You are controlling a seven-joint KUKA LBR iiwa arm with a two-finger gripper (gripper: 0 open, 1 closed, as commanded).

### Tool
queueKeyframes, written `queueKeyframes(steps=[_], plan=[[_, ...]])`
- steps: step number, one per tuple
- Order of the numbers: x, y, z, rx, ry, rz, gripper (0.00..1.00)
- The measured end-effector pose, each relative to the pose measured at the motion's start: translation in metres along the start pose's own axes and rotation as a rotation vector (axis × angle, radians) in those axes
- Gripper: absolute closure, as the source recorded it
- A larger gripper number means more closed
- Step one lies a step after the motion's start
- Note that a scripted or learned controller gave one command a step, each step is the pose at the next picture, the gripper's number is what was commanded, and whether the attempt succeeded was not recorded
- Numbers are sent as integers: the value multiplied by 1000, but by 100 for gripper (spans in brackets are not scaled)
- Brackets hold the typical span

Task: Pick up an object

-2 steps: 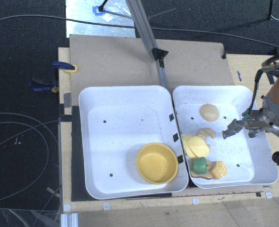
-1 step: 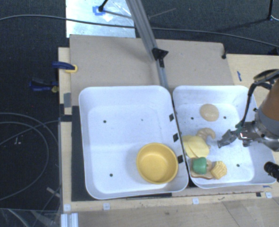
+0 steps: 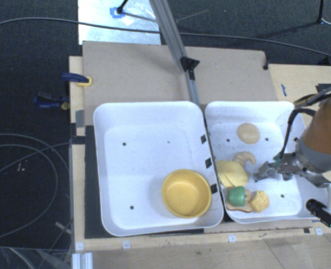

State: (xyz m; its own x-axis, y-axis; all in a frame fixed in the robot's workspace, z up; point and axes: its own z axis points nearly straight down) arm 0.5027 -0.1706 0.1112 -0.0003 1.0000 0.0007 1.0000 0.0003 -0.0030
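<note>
yellow bowl [image 3: 186,193] sits well left of the jaws [image 3: 264,172], whose state i cannot tell.

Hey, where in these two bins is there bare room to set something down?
Left bin: bare all across its floor above and left of the yellow bowl. Right bin: a bare strip along the top edge above the tan disc. Crowded at the right bin's lower left, around the gripper.

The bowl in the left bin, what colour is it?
Yellow, inside and out. The bowl shows clearly in the camera view, at the near right corner of the left bin.
</note>
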Motion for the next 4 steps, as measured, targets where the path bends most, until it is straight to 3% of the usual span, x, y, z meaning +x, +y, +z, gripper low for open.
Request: queueKeyframes(steps=[1, 3, 4], plan=[[0, 2, -13, -6, -2, 0, 100], [-3, 8, -131, -11, -3, -5, 100], [46, 32, -141, -7, 0, -11, 100]])
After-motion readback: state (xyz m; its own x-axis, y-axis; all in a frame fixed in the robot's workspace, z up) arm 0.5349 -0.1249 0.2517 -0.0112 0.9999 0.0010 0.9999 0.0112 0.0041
